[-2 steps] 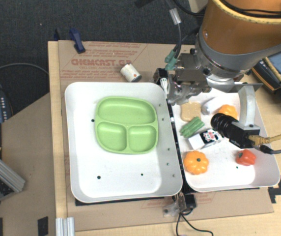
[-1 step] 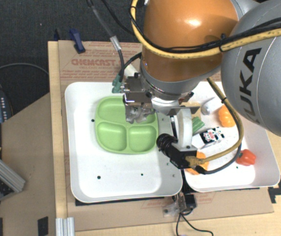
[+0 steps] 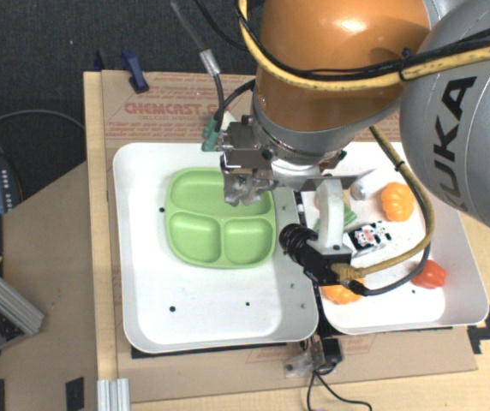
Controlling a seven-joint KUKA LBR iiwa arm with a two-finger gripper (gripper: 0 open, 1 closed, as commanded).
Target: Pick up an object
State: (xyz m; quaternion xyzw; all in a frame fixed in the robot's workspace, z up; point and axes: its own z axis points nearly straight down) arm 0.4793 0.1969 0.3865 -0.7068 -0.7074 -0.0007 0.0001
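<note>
The gripper (image 3: 243, 188) is positioned over the upper right compartment of the green divided plate (image 3: 219, 219), which is set in the left bin (image 3: 142, 298). Whether its fingers are spread or pressed together cannot be told. Orange items (image 3: 397, 200) are seen right of the plate.

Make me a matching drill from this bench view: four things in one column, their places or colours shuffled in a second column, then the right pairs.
Things:
1. green divided plate
2. gripper
3. orange round object
4. blue clip

Places:
A. on the cardboard beyond the bins, upper left
B. in the right bin, near its far side
C. lying in the left bin
D. over the plate's far right edge

Pairs: 1-C, 2-D, 3-B, 4-A
</note>
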